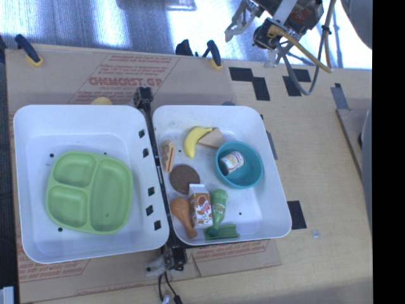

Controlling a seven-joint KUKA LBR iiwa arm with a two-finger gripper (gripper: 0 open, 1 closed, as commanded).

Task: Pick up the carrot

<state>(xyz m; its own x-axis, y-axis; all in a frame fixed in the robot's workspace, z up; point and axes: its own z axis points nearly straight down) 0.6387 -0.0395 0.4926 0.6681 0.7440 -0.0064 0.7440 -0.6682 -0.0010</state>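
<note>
- Green long toy point(221, 232) lies at the near wall of the right bin point(273, 170).
- Just behind it stand a little juice box point(200, 209) and a green bottle point(219, 206), side by side.
- Left of the juice box lies the carrot point(180, 213) — orange-brown, fat end away, thin end pointing to the near wall. It touches the box.
- Farther back sit a brown round cookie point(184, 177), a blue bowl point(239, 164) with a small can inside, and a yellow banana point(195, 140).
- Left bin point(25, 170) holds a green plate point(90, 192) with three parts.
- Up high, past the far side of the bins, hangs the claw point(239, 23) — its fingers spread apart, nothing between them, well away from the carrot.
</note>
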